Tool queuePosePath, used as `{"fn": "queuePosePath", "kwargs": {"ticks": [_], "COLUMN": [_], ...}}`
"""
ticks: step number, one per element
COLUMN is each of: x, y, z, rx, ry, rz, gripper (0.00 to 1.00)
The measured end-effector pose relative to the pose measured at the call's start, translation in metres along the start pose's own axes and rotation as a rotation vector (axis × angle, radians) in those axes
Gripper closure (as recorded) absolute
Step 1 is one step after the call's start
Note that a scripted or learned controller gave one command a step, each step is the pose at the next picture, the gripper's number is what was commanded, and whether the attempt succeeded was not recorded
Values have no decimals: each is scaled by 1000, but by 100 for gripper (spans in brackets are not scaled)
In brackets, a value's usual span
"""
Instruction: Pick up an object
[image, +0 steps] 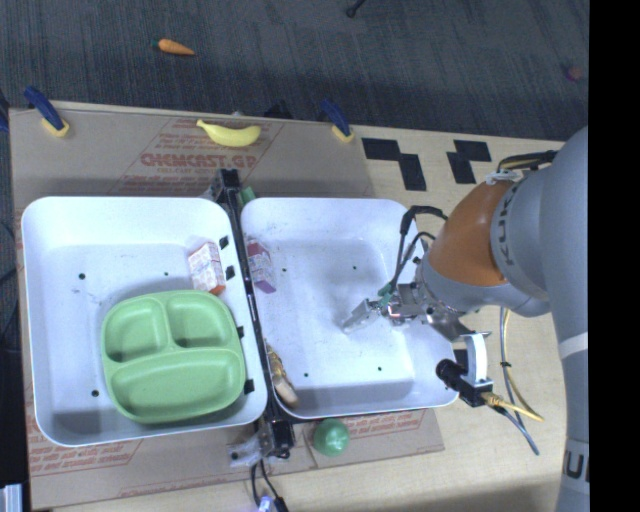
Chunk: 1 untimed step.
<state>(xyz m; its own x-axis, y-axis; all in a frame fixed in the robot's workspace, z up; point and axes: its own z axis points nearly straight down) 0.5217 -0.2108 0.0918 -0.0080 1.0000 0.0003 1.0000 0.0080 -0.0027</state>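
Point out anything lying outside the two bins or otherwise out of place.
Three things lie outside the bins: a yellow banana on the cardboard behind them, a green ball on the cardboard by the right bin's front edge, and a small orange item on the dark floor beyond the bench.

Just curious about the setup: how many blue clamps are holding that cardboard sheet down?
2. One blue clamp grips the far left corner of the cardboard; the other blue clamp sits on the far edge, right of the banana. Others may be hidden.
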Motion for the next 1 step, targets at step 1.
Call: {"fn": "queuePosePath", "kwargs": {"ticks": [1], "x": [7], "y": [-46], "z": [0], "rx": [1], "ry": [0], "rz": [0], "gripper": [0]}}
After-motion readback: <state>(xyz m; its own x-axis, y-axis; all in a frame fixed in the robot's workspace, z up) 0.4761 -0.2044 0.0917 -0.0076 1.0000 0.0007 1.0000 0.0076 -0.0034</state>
